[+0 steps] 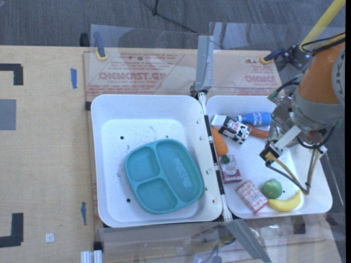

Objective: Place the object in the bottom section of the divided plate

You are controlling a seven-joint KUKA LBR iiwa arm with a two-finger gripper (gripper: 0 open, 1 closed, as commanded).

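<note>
Beside lime, banana [286, 203] lies roughly crosswise.

Bare divided plate [163, 175], clutter well apart

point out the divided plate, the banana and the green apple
divided plate [163, 175]: camera view, on the ridge between its sections
banana [286, 203]: camera view, middle of its yellow curve
green apple [271, 188]: camera view, centre of its top

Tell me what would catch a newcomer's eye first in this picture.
The teal divided plate in the left bin stands out most. Next, the arm's orange band over the right bin, where a banana and green fruit sit near the front edge.
</note>
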